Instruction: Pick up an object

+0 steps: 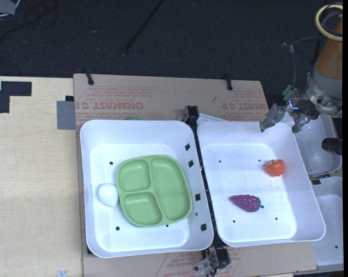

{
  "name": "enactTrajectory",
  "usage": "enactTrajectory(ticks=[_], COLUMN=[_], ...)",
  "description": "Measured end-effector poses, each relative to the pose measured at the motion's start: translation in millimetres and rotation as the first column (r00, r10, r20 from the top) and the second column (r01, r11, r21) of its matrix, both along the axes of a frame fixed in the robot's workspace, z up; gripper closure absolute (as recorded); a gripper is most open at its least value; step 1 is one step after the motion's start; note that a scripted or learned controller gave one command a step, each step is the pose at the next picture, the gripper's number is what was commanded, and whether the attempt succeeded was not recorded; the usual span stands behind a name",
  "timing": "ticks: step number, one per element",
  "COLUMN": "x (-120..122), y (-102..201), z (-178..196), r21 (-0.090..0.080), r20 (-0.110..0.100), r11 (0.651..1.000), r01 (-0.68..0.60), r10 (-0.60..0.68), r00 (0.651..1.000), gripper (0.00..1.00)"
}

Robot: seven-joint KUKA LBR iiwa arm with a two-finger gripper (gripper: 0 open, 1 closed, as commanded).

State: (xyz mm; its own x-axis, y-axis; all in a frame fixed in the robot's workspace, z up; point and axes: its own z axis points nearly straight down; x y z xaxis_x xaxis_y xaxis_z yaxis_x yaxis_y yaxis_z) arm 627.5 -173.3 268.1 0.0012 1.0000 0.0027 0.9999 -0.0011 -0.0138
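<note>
A purple grape bunch (pixel 245 202) is lying lower right in the right bin (pixel 303 224), an orange pepper (pixel 274 167) above it; the claw (pixel 282 120) is hovering open, empty, upper right of both.

The only lettering stands on the brown cardboard sheet (pixel 162 100) that lies under the two white bins. Along its far strip, above the left bin (pixel 98 137), a line of reddish capitals is printed upside down as the camera sees it; it cannot be read with certainty. A second reddish print of the same kind sits above the right bin (pixel 303 172), near the sheet's far right corner, also inverted and too small to make out. At the near edge, below the left bin, a further strip of red print shows, likewise illegible.
</note>
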Motion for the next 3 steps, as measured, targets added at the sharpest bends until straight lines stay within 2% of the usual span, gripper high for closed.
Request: enactTrajectory(ticks=[1, 2, 3], x=[2, 1, 0], y=[0, 1, 8], z=[7, -57, -103], r21=[-0.002, -0.001, -0.001], r20=[0.011, 0.007, 0.007], r11=[1.000, 1.000, 1.000], r01=[-0.002, -0.002, -0.002], r10=[0.002, 0.002, 0.002], r00=[1.000, 1.000, 1.000], gripper=[0.00, 0.00, 0.00])
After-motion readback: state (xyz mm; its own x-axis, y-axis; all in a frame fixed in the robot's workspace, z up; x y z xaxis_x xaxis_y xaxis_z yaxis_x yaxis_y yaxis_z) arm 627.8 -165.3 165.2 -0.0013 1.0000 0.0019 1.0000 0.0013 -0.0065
